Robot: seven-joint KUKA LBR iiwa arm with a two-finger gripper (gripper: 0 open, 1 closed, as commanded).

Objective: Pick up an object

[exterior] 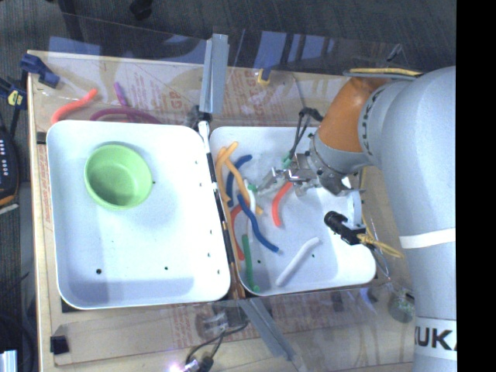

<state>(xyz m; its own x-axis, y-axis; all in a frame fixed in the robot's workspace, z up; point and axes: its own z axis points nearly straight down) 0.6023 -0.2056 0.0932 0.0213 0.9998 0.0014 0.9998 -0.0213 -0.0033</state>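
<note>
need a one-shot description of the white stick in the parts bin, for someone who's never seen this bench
Go to the right bin, the one the arm reaches into. Look near its front edge, below the tangle of coloured pieces, for the white stick lying on a slant on its own. It is the only white one, nearly matching the bin floor, while its neighbours are blue, green, orange and red.

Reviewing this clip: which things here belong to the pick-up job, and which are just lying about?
Part of the job:
- gripper, low over the right bin
- orange strip just below it
- blue strip, white strip, yellow-orange strips, all loose in that bin

Lying about:
- green bowl in the left bin
- red cord on the bench
</note>
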